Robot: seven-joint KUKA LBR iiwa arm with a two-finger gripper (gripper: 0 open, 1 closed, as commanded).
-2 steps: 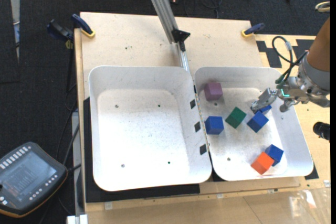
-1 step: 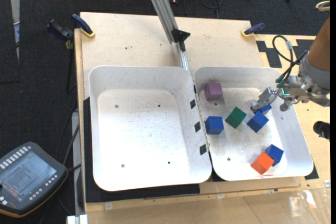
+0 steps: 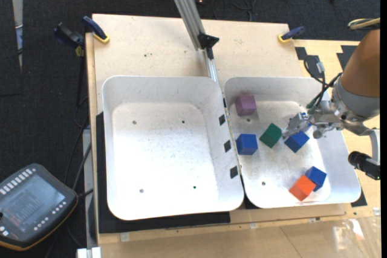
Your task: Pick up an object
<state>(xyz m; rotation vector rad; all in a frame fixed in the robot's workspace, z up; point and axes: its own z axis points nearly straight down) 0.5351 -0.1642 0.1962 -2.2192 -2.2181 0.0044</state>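
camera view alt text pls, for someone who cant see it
The gripper sits low in the right bin, right at a blue cube beside a green cube. That bin also has a purple cube, another blue cube, and an orange cube touching a third blue one.

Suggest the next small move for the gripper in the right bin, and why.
Probably a short descent onto the blue cube. The gripper sits right at that cube's upper edge in the right bin, and nothing shows between its fingers. The green cube lies close on the cube's left, so coming straight down seems safer than sweeping sideways.
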